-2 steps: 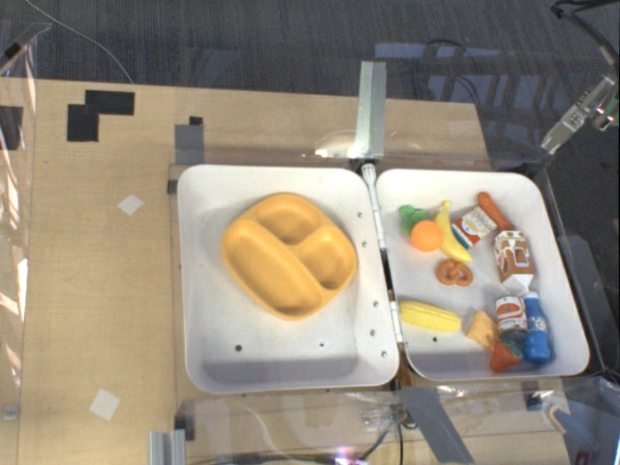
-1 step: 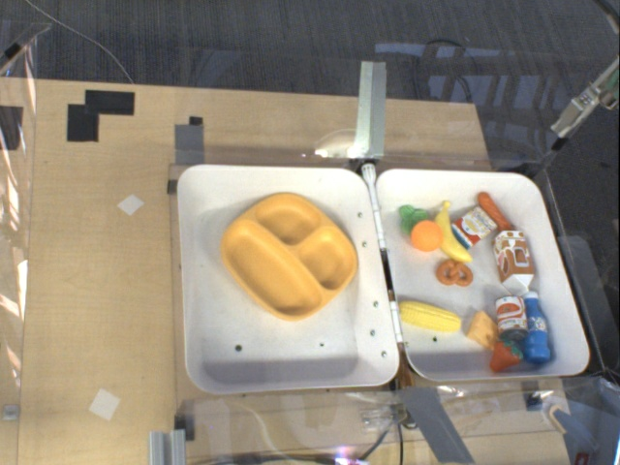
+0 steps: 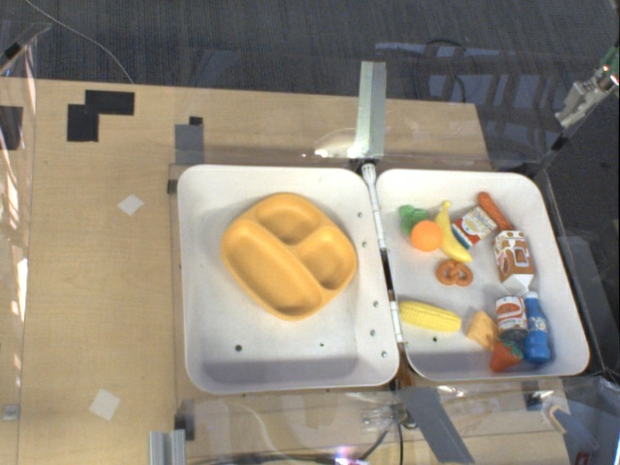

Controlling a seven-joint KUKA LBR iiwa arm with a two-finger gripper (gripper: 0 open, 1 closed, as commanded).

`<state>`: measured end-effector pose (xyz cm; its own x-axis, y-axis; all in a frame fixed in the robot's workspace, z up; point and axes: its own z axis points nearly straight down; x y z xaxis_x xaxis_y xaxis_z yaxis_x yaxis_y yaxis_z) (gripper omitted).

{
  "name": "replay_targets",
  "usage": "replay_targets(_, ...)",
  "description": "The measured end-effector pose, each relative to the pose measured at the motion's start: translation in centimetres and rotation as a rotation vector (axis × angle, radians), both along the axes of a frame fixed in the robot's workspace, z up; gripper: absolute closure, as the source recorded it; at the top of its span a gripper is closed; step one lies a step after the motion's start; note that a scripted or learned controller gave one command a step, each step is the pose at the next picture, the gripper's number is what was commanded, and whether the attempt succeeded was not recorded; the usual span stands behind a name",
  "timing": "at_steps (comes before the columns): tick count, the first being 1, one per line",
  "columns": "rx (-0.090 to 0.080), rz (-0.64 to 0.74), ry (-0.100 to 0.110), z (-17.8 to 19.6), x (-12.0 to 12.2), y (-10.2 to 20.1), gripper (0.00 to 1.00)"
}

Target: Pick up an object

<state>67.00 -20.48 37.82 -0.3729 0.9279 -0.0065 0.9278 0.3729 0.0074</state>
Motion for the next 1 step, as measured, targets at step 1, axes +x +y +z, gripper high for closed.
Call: replay_targets(1,0.002,-0.205,0.001,1.01,-0.02,-0.01,1.00)
